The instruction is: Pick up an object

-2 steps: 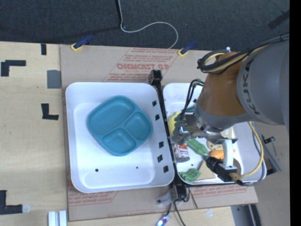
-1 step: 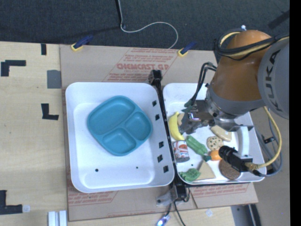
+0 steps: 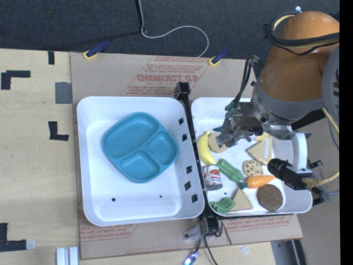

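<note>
So the pickable stuff is all piled in the right bin [image 3: 302, 206], toy food mostly. The banana [image 3: 205, 148] looks like the closest candidate: it lies against the bin's left wall, long axis running roughly up and down the frame with a slight curve. Just below it there's a small can [image 3: 213, 177], a green pickle-ish thing [image 3: 231, 170] lying diagonally, a carrot [image 3: 260, 181], a cracker [image 3: 252, 166], a round brown patty or cookie [image 3: 270, 196], something leafy green [image 3: 223, 205] at the bottom edge and what looks like a cheese wedge [image 3: 259, 148].

The gripper [image 3: 229, 137] hangs over the upper middle of that bin, and its tip end sits just to the right of the banana's top half, maybe over a tan piece I can't make out. The banana lies to the left and slightly below the tool, so my guess is a short shift left does it, with the fingers needing to straddle the banana across its width, not along it. Honestly can't tell from this angle if the tool is spread or closed, it's all dark metal clutter.

Left bin [image 3: 91, 115] just has a blue divided plate [image 3: 140, 146] sitting in it.
</note>
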